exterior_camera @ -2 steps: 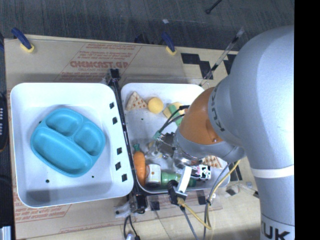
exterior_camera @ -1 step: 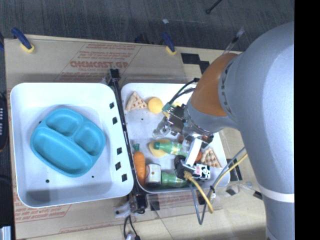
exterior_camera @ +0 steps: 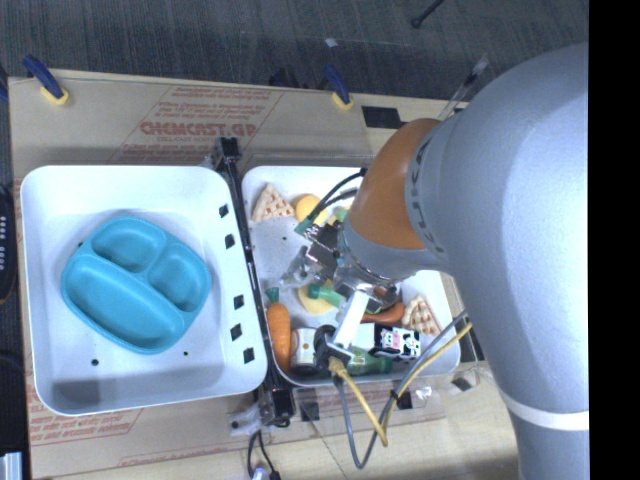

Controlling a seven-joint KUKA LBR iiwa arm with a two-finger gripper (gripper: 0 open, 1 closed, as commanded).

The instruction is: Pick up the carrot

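Observation:
The carrot is orange and lies upright along the left wall of the right bin, near its front corner. My gripper hangs low over the middle of that bin, up and to the right of the carrot and apart from it. Nothing shows in its grasp. The grey arm with its orange band covers much of the bin's right side.
The right bin also holds a waffle wedge, a yellow piece, a green item, a second waffle and a black-and-white carton. A blue divided plate lies in the left bin.

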